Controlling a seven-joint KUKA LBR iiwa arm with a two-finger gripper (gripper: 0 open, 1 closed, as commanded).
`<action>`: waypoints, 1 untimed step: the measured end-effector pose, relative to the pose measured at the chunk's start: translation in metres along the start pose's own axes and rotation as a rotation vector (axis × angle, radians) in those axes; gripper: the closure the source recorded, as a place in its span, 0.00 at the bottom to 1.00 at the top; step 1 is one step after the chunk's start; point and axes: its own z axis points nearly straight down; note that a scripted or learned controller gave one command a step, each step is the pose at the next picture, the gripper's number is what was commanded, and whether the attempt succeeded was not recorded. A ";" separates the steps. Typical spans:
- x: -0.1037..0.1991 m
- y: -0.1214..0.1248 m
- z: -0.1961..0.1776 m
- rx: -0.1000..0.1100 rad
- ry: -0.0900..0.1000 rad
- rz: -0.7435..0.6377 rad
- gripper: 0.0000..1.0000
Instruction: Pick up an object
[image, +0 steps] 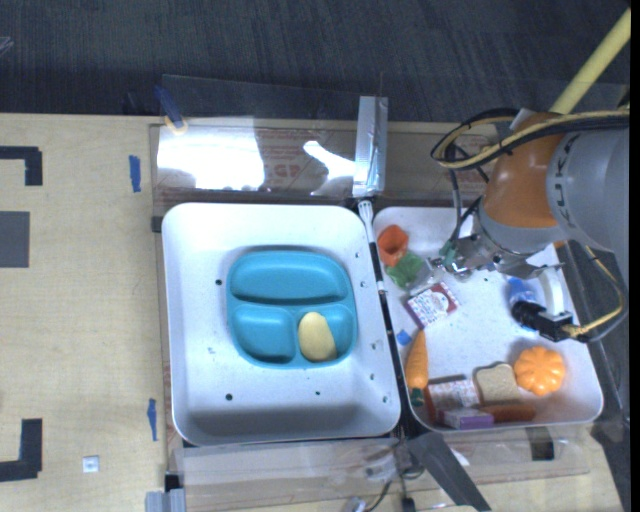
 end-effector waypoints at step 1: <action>-0.003 -0.040 0.002 0.007 0.001 0.062 0.00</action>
